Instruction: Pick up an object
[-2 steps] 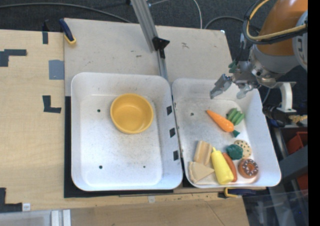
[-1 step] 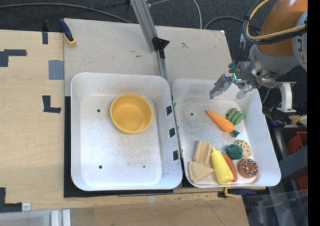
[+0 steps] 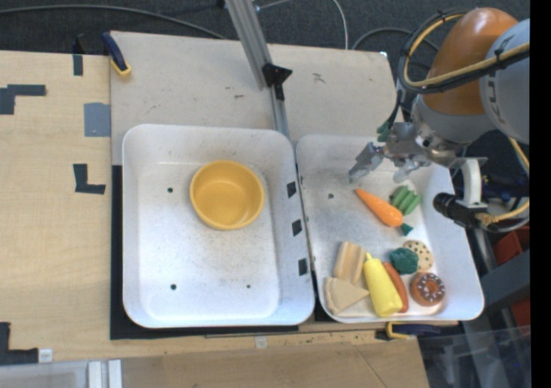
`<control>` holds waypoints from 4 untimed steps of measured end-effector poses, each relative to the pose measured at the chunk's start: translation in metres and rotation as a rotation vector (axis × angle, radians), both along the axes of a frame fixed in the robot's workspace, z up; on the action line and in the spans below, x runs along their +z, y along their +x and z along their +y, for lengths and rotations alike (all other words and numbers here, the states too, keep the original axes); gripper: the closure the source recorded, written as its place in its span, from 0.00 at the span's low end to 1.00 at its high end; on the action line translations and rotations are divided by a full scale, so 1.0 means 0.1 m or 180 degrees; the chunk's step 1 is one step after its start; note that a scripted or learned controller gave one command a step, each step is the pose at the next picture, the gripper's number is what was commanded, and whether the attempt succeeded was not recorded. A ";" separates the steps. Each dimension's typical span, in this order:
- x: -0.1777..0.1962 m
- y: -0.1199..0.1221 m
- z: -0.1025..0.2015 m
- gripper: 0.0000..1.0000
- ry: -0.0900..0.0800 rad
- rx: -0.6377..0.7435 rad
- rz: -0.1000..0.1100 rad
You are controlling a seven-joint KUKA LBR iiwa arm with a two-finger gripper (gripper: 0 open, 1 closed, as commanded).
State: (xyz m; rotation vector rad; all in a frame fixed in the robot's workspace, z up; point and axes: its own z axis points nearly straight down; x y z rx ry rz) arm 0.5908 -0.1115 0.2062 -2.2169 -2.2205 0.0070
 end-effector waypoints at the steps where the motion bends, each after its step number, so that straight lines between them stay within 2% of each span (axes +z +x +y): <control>1: -0.57 -0.08 -0.07 0.00 0.0000 -0.0002 0.0006; 2: -1.02 -0.05 -0.03 0.00 0.0001 0.0001 0.0000; 3: -0.89 -0.04 -0.03 1.00 0.0000 0.0005 -0.0009; 4: -0.46 -0.04 0.02 1.00 0.0000 0.0000 -0.0026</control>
